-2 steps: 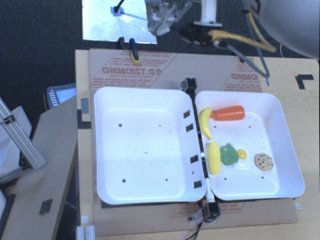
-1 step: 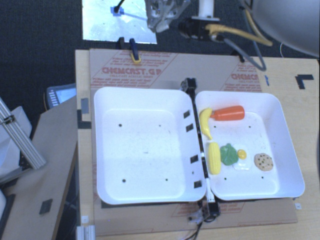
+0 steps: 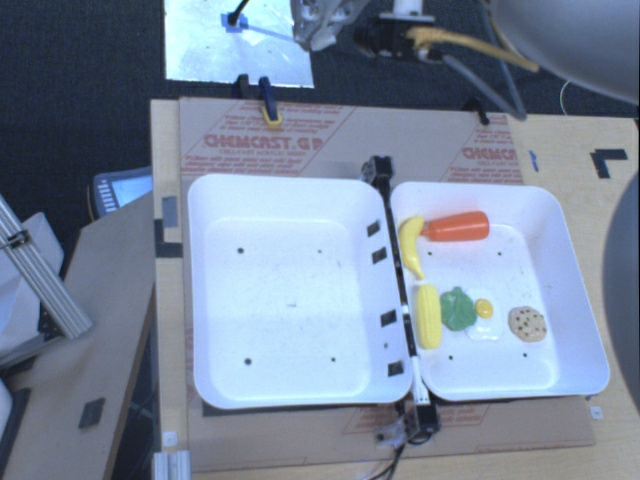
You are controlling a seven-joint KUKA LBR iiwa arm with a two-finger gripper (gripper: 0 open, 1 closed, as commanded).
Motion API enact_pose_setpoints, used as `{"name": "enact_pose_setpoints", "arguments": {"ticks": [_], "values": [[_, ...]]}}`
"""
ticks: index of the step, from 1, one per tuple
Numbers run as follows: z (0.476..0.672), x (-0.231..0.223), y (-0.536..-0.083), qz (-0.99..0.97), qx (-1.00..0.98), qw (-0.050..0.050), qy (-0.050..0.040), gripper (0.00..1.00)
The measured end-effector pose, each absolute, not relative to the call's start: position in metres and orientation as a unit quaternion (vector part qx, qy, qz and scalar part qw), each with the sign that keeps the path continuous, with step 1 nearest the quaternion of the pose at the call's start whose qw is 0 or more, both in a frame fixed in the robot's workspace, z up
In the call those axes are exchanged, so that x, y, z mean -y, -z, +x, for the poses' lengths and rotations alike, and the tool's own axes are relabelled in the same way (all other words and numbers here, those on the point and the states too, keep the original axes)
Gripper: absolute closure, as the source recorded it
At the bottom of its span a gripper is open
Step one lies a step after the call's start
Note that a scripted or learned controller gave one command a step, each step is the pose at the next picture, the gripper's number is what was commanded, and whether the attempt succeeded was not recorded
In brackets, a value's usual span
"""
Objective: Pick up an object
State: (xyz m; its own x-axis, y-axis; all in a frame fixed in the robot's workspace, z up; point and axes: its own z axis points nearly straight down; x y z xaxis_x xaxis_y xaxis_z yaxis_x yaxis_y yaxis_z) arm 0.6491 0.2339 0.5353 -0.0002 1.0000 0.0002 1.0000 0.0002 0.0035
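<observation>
A wooden bench (image 3: 165,148) is seen from above, with dark floor around it. A brown board with red letters (image 3: 300,138) is laid on the bench, and two white bins are set on it side by side. The left bin (image 3: 200,368) is on one side, and the right bin (image 3: 580,358) is just beside it. They are joined in the middle by a black strip (image 3: 395,278).

In the right bin, some toy food is kept. An orange carrot (image 3: 456,226) is laid near the top, touching the top of a yellow banana (image 3: 410,245). Below the banana, a yellow corn cob (image 3: 427,314) is placed along the bin's left wall. A green leafy piece (image 3: 458,309) is just beside the corn. A fried egg (image 3: 483,313) is next to the green piece, and a round cookie (image 3: 526,323) is found further right.

The gripper (image 3: 318,8) is held high at the top, over a shiny metal sheet (image 3: 225,38), well apart from both bins. Nothing is seen between its fingers. How wide they are spread cannot be told.
</observation>
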Motion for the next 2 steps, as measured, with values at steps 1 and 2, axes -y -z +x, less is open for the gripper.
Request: {"name": "enact_pose_setpoints", "arguments": {"ticks": [1,2], "values": [[0.595,-0.234,-0.461,0.706,-0.709,-0.002,0.0033,1.00],[0.590,-0.234,-0.526,0.705,-0.709,0.001,-0.0038,1.00]]}}
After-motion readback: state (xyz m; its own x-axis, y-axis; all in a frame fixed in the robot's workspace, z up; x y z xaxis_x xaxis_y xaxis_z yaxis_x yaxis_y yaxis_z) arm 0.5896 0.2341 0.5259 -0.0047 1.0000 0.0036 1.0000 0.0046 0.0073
